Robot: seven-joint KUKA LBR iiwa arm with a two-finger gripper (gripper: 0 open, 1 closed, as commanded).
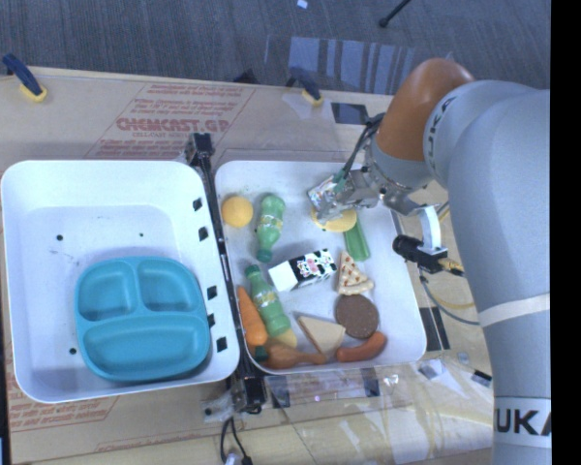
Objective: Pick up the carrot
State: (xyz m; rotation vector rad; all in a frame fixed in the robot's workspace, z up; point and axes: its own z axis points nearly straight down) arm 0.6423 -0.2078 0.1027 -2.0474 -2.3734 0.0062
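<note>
Several items are crowding the carrot (252,317) while my end effector (331,198), grip state unclear, is hovering well apart, risking a misgrab.

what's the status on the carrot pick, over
Gripper over the right bin's far side, above a yellow piece. Carrot lies untouched by the bin's left wall. Green bottle right against it.

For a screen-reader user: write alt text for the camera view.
The gripper hovers over the right bin's far side, above a yellow piece, while the carrot lies untouched by the near-left wall among other toy foods. The left bin holds a blue divided tray.
</note>
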